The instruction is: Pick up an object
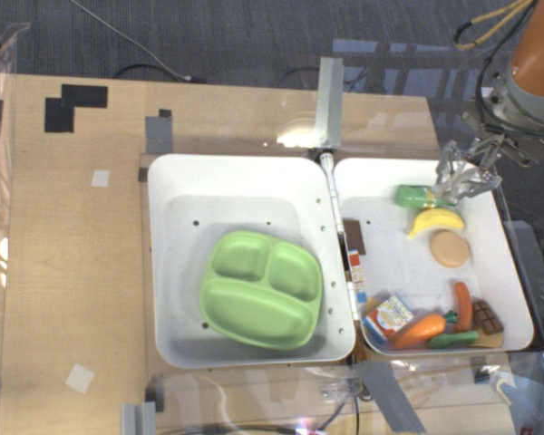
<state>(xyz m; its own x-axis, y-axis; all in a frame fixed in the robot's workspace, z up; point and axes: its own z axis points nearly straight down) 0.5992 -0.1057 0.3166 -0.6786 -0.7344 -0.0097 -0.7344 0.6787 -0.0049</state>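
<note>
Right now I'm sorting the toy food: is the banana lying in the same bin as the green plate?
No. The banana lies in the right bin, while the green plate sits in the left bin.

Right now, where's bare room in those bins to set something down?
Left bin: bare strip behind the green plate. Right bin: bare middle between banana and carrot. Its front corner is crowded with food.

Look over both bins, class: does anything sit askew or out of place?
The green divided plate lies skewed in the left bin, turned off its walls. In the right bin, the toy carrot and juice carton are heaped against the near rim.
</note>
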